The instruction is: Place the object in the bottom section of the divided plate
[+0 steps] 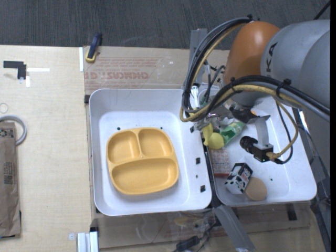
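Gripper (218, 127) low in right bin (299, 190), finger state not discernible, beside small yellow object (213, 139) near the bin's left wall; likely light, rounded and smooth, so grasp across the middle; divided plate (142, 160) waiting in left bin (100, 156).

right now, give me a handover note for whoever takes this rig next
Gripper: low over the right bin, near its left wall, hidden under cables; grasp unconfirmed.
Things: the yellow plate lies in the left bin, all three sections bare. In the right bin a yellow item and a green item lie under the wrist, and a cow toy and a tan egg lie near the front.
Done: nothing placed yet.
Left: pick an object, carry it across, set it in the plate's large bottom section.
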Robot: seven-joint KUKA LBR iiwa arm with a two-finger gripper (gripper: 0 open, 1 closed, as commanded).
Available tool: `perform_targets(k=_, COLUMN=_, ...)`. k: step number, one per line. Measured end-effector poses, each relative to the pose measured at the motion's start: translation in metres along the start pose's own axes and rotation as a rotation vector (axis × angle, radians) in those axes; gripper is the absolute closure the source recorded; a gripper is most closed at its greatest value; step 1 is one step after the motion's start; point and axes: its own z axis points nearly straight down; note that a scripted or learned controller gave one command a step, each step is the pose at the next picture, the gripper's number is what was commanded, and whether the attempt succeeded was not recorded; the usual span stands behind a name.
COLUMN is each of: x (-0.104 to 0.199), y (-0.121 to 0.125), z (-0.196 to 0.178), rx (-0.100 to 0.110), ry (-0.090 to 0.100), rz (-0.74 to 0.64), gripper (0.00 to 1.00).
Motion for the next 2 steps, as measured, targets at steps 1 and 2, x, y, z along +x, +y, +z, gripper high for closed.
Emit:
perform_targets(k=1, x=0.040, y=0.000, z=-0.026, rx=-0.001, ry=0.000, rz=-0.084, gripper=1.00)
perform_targets(k=2, x=0.054, y=0.008, z=-0.009, rx=0.001, ry=0.000, rz=-0.330, gripper=1.00)
